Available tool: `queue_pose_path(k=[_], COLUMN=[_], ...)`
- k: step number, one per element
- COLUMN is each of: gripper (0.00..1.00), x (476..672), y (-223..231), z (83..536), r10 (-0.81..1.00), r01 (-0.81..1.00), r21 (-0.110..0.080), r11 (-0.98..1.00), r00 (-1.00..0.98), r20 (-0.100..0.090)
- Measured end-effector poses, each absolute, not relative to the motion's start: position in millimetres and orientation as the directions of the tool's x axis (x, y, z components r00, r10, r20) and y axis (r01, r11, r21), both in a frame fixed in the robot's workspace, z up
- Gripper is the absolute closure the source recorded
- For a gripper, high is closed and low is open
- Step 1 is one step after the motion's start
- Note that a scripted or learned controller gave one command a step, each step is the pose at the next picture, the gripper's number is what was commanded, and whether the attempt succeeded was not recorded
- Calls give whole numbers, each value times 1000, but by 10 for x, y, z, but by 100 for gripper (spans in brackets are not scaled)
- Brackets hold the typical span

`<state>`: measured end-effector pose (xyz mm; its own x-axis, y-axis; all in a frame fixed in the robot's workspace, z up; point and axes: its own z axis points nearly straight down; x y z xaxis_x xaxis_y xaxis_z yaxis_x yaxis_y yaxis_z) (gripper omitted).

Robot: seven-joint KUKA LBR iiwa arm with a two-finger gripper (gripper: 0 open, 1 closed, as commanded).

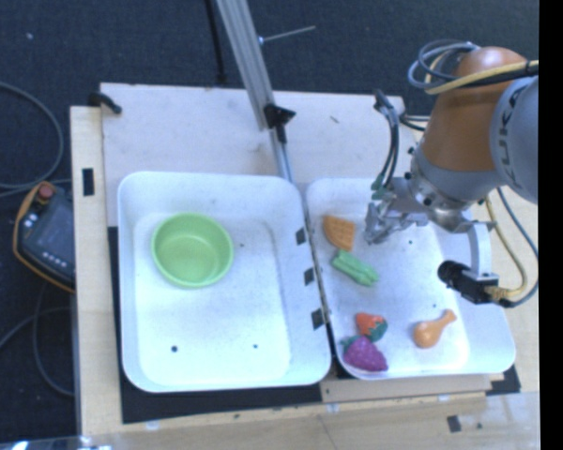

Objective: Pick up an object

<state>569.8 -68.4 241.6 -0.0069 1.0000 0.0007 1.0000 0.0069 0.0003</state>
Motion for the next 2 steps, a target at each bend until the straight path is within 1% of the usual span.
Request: queue_pose_path(k=[1, 2], gripper=[100, 100], x=[5748, 5709], y=[-73, 463], z=[2372, 2286], r10=[1000, 1000], r01=[1000, 1000], r21=[0, -1], r11=[8, 7], r00=[-8, -7], r20=[2, 2])
